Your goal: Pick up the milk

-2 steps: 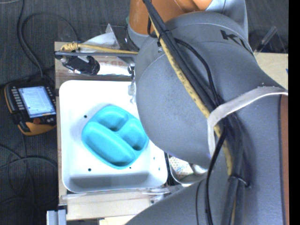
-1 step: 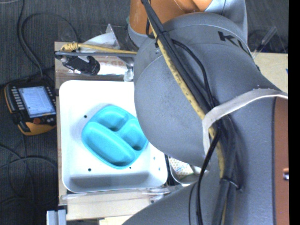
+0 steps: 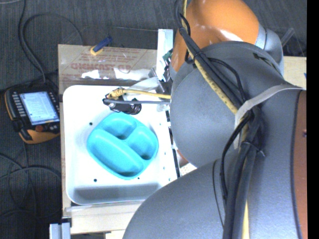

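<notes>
One query first: what do we record for the gripper? (Operator)

We record that its state cannot be told. The grey arm (image 3: pixel 224 113) reaches in from the view's right, and its bulk covers the gripper. Whether it is apart, together or clamped on anything is hidden from us. The orange band (image 3: pixel 219 14) sits at the top of the view, above the grey casing. (Inspector)

And the milk: where do we place it? (Operator)

We cannot tell. The arm covers the right side of the bench, and whatever lies beneath it is hidden. (Inspector)

What do we list for the bin at the view's left? (Operator)

We list the white bin (image 3: pixel 72 133) with a turquoise divided plate (image 3: pixel 122 146) lying flat near the middle of its floor, apart from the walls. (Inspector)

And the surroundings? (Operator)

Beyond the bin's far wall we note a cardboard sheet (image 3: pixel 94 61) with red print, lying flat. A small blue object (image 3: pixel 101 45) rests at its far edge, and crumpled pale wrap (image 3: pixel 112 73) lies just beside the bin's far rim. On the dark carpet (image 3: pixel 30 193) to the left, we note a handheld control pendant (image 3: pixel 35 111) with a lit screen, near the bin's left wall. A black cable (image 3: pixel 30 29) loops beyond it. (Inspector)
</notes>
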Motion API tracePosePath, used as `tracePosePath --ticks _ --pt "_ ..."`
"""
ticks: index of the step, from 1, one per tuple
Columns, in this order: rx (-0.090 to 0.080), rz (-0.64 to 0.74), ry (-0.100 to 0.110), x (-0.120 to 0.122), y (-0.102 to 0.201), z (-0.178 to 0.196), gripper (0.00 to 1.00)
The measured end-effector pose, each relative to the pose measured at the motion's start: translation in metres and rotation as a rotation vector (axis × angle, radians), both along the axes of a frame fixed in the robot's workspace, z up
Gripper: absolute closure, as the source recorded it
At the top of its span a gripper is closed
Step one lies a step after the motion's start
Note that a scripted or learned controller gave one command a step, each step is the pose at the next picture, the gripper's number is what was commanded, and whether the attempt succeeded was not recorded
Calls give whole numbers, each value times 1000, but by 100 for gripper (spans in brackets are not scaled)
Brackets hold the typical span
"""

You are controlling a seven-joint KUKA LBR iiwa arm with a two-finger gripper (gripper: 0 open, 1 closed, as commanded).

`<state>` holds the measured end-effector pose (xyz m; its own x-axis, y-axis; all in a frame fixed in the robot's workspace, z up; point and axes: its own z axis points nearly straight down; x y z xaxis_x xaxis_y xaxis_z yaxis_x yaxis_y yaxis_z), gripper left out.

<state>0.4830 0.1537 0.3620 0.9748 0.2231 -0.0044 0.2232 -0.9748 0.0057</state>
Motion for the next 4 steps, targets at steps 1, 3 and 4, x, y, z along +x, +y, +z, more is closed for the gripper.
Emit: tracePosePath --ticks 1,3,4 --pt "1 -20 1 38 65 -99 0" --pt "3 -3 4 -1 -186 -157 0" --pt "3 -23 0 2 -281 40 0"
